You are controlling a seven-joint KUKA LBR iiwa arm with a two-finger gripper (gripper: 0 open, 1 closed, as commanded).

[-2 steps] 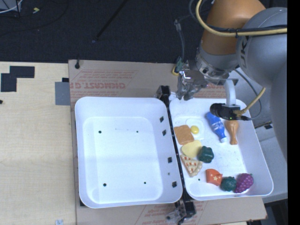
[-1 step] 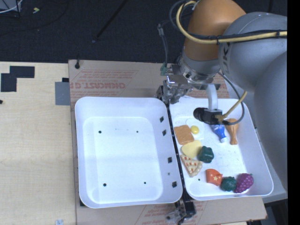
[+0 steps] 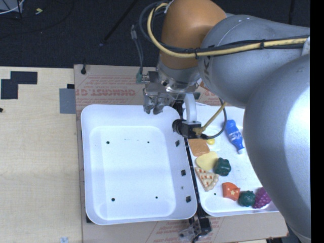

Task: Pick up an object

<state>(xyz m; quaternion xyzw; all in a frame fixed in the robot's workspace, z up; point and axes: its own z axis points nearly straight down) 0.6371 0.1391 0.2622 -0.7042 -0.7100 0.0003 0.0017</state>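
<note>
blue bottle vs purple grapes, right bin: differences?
The blue bottle is long and smooth; the purple grapes are a bumpy cluster. The bottle lies apart toward the far side; the grapes sit at the front beside a green toy. Both lie in the right bin.

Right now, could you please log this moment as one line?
hand: over far rim of left bin | grasp: none visible | blue bottle, grapes: right bin | pick: pending
</note>
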